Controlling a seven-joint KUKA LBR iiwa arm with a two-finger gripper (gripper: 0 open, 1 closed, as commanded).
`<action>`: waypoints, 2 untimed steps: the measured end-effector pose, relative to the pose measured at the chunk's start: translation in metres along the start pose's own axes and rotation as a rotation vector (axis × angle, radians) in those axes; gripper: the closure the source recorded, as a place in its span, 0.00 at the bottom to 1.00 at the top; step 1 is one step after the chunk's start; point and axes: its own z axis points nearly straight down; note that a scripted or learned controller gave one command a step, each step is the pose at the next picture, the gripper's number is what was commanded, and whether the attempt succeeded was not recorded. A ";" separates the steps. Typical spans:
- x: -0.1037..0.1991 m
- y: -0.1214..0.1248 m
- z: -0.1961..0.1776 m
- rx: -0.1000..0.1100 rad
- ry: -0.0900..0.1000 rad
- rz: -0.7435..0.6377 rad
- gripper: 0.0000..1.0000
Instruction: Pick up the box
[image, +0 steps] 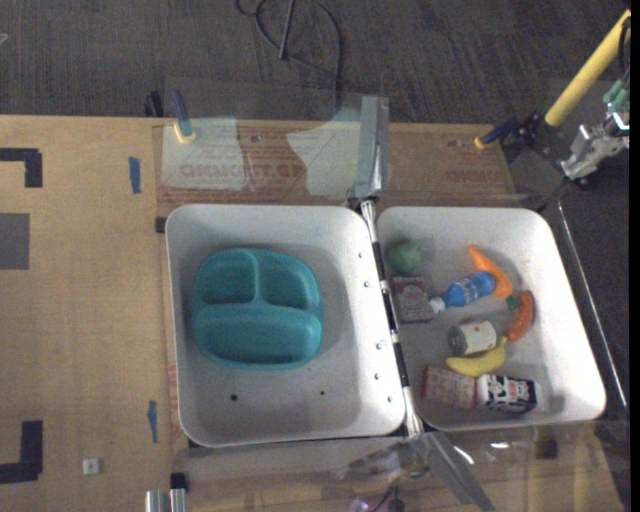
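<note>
Two box-like things lie in the right bin (575, 300). A long carton (478, 389), red-brown at one end and white with black marks at the other, lies on its side near the bin's front wall. A small dark maroon box (412, 299) sits flat against the bin's left wall, just below a green ball (405, 255). A banana (476, 362) touches the carton's upper edge.
The right bin also holds a blue bottle (466, 291), two orange carrots (489, 266) (520, 314) and a small can (472, 336). A teal divided tray (257, 306) lies in the left bin (190, 400). A yellow rod (588, 68) and a metal fixture (592, 145) stand beyond the far right corner.
</note>
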 end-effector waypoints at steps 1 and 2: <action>0.001 0.002 -0.012 -0.005 -0.005 -0.003 1.00; 0.001 0.003 -0.023 -0.011 -0.009 -0.004 1.00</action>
